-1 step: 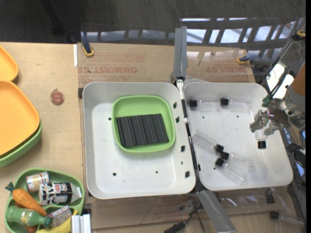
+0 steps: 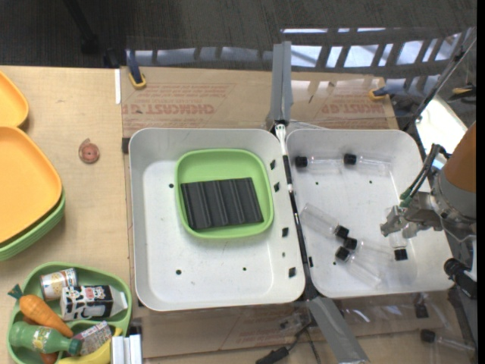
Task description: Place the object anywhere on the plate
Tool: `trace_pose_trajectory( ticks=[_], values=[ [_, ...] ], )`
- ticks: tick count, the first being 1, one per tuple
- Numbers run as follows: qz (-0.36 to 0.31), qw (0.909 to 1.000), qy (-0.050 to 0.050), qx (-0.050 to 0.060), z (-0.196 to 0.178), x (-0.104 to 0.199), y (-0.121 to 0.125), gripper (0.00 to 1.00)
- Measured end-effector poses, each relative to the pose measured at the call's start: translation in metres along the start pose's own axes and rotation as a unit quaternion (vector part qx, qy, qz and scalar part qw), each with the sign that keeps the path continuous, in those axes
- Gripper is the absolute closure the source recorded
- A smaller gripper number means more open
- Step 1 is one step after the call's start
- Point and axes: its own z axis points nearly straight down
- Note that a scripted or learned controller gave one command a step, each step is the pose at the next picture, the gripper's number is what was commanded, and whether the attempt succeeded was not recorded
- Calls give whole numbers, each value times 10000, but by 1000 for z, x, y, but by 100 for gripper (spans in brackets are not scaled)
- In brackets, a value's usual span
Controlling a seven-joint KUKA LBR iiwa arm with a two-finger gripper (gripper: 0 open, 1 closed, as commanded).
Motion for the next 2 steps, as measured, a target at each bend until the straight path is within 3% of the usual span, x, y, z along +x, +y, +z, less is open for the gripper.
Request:
trace_pose_trajectory(
  ticks=[1, 2],
  values=[
    [-855, 9963, -6, -17, -55, 31, -3, 100],
    [-1571, 9876, -3, -6, -27, 43, -7, 100]
  ],
)
